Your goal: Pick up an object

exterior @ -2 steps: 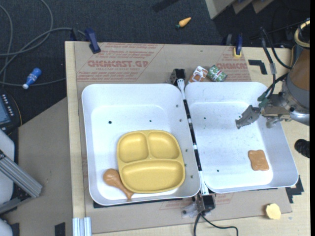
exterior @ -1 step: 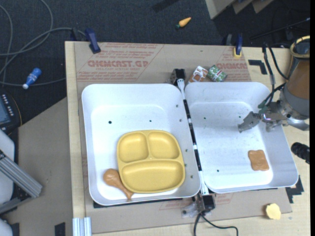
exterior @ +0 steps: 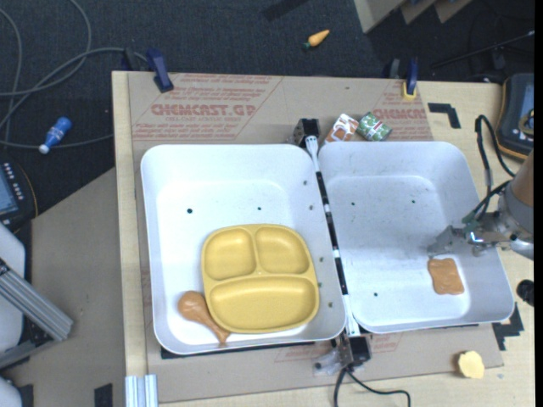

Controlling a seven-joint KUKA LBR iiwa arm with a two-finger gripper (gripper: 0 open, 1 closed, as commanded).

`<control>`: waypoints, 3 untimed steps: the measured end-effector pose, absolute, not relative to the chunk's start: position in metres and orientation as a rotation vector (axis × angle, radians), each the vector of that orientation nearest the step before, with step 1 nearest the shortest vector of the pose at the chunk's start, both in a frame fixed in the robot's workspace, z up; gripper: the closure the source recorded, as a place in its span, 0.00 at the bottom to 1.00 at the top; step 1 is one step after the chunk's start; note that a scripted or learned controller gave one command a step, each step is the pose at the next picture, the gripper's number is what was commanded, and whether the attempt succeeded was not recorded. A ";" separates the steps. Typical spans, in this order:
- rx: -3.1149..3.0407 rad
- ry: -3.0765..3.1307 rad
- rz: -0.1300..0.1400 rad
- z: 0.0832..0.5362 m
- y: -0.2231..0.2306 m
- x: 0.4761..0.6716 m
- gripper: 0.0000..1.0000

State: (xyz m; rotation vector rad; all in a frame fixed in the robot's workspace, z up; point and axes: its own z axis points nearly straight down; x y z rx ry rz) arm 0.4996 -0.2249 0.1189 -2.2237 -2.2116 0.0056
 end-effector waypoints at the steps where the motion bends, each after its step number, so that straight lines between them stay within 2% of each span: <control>1: -2.218 -2.216 0.003 0.082 -0.210 0.477 0.00; 2: -2.224 -2.221 -0.002 0.095 -0.211 0.480 1.00; 3: -2.217 -2.237 -0.010 0.163 -0.151 0.545 1.00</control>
